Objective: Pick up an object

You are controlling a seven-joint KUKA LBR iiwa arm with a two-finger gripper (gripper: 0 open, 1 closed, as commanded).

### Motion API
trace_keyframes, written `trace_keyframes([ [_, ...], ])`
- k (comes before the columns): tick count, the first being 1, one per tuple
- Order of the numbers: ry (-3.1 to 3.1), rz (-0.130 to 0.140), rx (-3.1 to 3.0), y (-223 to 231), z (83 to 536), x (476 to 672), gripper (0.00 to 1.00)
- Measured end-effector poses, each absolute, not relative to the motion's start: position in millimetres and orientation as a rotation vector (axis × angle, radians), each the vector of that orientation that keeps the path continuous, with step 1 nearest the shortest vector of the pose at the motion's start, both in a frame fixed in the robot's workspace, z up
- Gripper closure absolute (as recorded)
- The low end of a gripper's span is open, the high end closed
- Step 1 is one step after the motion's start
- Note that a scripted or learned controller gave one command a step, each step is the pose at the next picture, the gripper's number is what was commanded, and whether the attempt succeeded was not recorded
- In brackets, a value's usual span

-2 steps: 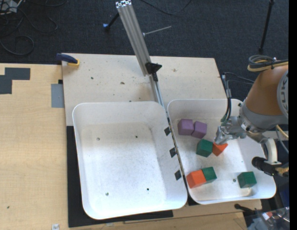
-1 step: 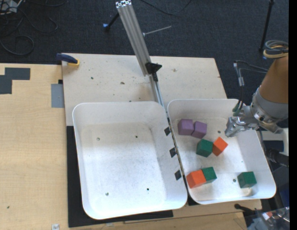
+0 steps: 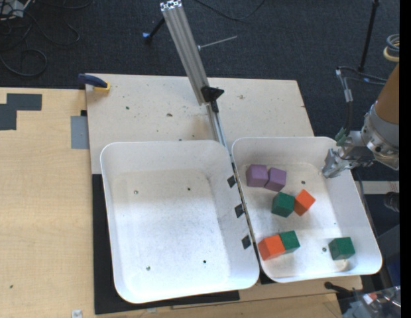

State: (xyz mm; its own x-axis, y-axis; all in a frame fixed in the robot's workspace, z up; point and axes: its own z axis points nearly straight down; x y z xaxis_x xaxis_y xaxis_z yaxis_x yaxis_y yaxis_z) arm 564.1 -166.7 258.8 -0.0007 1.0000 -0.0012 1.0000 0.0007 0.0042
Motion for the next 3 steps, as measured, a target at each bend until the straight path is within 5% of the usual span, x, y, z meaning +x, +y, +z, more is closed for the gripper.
trace_keyframes([
  [3, 2.23, -0.001, 2.219, -2.5, 253.0, 568.7, 1.0],
])
